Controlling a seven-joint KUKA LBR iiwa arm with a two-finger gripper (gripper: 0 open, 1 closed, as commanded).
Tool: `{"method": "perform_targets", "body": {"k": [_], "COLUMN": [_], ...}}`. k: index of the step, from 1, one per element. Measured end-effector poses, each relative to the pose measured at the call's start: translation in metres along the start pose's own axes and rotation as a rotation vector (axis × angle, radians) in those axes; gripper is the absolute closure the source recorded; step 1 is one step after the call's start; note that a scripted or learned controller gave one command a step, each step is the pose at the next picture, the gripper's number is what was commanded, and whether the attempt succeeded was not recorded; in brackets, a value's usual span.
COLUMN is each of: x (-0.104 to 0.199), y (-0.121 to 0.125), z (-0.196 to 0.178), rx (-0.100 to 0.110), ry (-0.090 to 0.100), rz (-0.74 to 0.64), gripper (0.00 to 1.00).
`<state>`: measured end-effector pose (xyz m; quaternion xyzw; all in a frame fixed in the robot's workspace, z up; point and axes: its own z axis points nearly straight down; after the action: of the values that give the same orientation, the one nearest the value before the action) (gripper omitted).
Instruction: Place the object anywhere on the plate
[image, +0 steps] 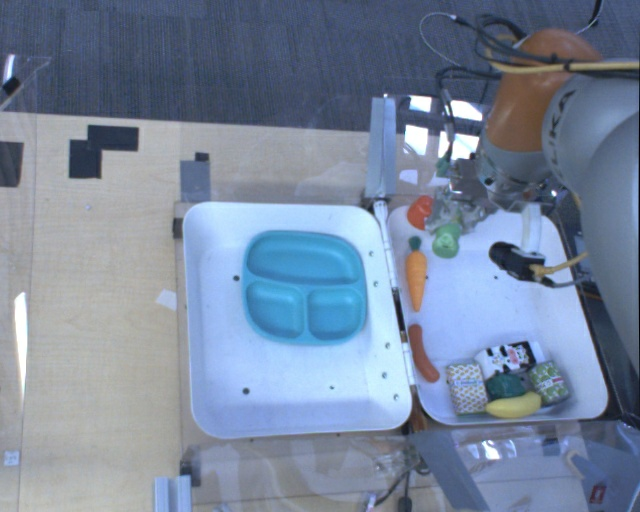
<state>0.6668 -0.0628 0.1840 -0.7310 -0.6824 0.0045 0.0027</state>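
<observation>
Claw: gripper (462, 205) low over the far end of the right bin (575, 330); open or closed, I cannot tell.
Object: green piece (446, 241) with a round end sits just under the claw, beside a red piece (420, 211); its long axis is unclear.
Plate: blue, three compartments (304, 285), in the left bin (215, 370).
Nearby: carrot (416, 278) pointing toward the camera, sausage (424, 355), banana (513, 405), small boxes (466, 387).

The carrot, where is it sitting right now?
The carrot lies in the right bin, close to its left wall, below the gripper and above the sausage.
</observation>
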Motion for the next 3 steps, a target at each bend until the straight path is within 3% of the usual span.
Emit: {"method": "perform_targets", "body": {"k": [1,2,3], "x": [0.037,0.099,0.139], "y": [-0.001,-0.004,-0.007], "z": [-0.011,-0.020,-0.003], "rx": [-0.011,-0.018,-0.016], "ry": [-0.014,0.000,0.000], "rz": [-0.151,-0.356,-0.572], "gripper": [1.00,1.00,1.00]}}
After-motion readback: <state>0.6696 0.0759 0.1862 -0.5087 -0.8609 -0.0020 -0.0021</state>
